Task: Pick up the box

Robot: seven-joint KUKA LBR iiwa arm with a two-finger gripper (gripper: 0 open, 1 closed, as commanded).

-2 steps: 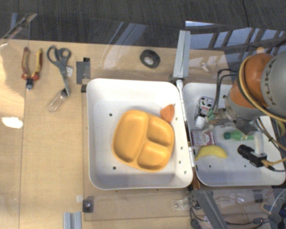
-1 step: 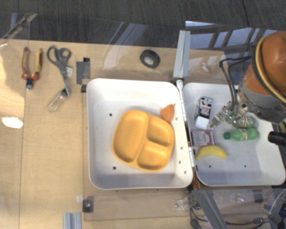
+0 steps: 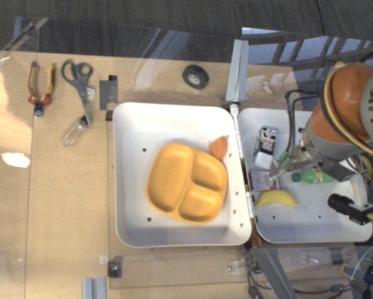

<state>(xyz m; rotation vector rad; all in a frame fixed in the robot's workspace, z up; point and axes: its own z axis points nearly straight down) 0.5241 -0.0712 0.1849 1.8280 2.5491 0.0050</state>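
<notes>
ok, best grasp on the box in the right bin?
Probably from straight above, fingers across the two long sides of the box. It lies flat near the right bin's upper-left corner, long axis running away from the camera. The gripper hovers just beside it; the left wall is close, so keep clearance.

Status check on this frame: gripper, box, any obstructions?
Gripper low over right bin, finger state unreadable. Box upright at bin's left side, not held. Yellow banana and green object close by.

Banana [image 3: 276, 199] and green item [image 3: 309, 177] crowd the box [image 3: 266, 140].
</notes>
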